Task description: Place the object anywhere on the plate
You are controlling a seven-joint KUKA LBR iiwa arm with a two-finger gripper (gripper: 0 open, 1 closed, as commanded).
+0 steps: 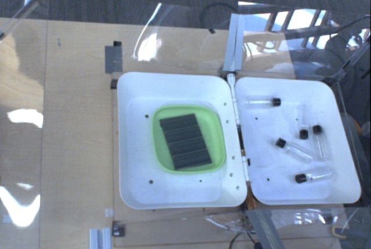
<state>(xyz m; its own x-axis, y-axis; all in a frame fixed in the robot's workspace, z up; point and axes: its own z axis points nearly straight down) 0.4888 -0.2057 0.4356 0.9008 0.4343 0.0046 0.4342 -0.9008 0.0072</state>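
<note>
Jaws: cannot tell how they stand, nor whether they have hold of anything. Bench (69,143) pale wood, with strong glare patches along its left side and a clear sheet catching light across the far edge. Two shallow white bins side by side, touching along a hinged middle seam. Left bin (133,184): a green plate (217,141), squarish with rounded corners, sits roughly at the centre of the bin floor. On the plate lies a dark ribbed block (184,142), flat, rectangular, grey-black, turned a little so its long side runs from upper left to lower right; it lies wholly inside the plate's rim with green showing all round it. Right bin (336,97): five clear vials with black caps, all lying on their sides, scattered. One vial (261,102) near the far-left corner, cap pointing right, well apart from the rest. Two vials near the middle right, close together: one (299,117) with its cap toward the near side, another (322,146) with its cap toward the far side. A fourth vial (295,151) lies slantwise just left of them. A fifth vial (317,175) lies near the front edge, cap to the left.
</note>
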